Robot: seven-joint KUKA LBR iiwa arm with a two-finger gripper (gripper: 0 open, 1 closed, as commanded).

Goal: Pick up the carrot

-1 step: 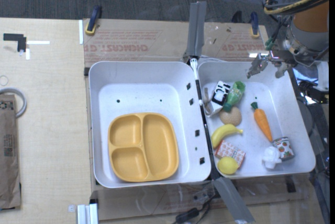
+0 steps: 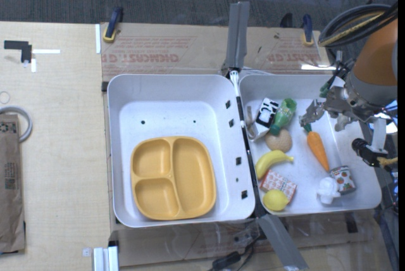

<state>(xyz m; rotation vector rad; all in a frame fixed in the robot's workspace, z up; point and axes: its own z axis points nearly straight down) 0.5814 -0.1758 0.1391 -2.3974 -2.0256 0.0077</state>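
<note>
Orange and smooth, the carrot (image 2: 317,150) lies flat in the right bin (image 2: 373,200), green top toward the gripper (image 2: 314,113) just above it, a can (image 2: 342,180) near its tip. It looks like light, stiff plastic, likely slippery, so the thick upper half seems the safest spot to pinch across. The fingers look spread, holding nothing.
</note>
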